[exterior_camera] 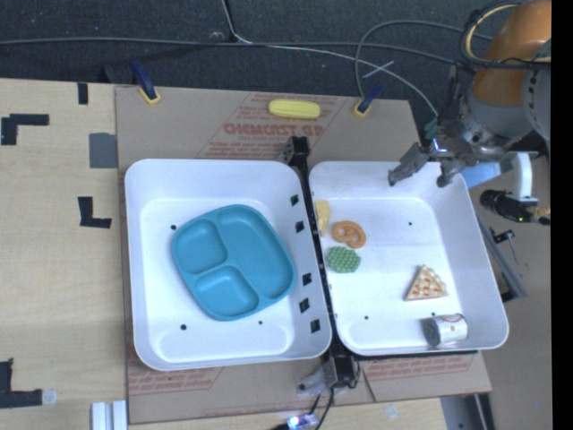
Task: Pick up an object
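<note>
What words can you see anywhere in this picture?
Red printing on the cardboard sheet under the bins, above the left bin: too blurred to read for sure.
More faint red printing on the cardboard along its bottom edge: too small to read.

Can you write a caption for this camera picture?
Open end effector above right bin holding pizza slice and pretzel.

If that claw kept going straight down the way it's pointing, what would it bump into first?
Probably bare white floor at the right bin's top-right corner: the gripper has nothing under it. Height is hard to judge from above.
</note>
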`<state>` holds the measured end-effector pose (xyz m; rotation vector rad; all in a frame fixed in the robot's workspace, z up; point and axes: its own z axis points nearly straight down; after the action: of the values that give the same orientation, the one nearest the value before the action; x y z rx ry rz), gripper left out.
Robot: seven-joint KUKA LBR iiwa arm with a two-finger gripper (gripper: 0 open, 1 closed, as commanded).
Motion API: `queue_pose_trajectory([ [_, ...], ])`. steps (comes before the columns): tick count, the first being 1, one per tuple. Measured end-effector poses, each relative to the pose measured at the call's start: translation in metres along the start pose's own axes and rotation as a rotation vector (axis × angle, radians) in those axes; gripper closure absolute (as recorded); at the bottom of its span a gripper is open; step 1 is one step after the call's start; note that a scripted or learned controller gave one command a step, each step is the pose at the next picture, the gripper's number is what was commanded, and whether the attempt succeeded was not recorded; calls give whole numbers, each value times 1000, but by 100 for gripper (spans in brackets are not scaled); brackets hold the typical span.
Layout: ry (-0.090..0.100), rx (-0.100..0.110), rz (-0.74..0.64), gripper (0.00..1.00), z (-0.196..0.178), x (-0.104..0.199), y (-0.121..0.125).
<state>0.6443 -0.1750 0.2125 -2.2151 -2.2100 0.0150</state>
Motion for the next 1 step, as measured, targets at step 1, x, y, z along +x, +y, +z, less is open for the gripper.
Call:
queue_pose_trajectory([
  [1,-3,-14,-4,0,-10,1,3],
])
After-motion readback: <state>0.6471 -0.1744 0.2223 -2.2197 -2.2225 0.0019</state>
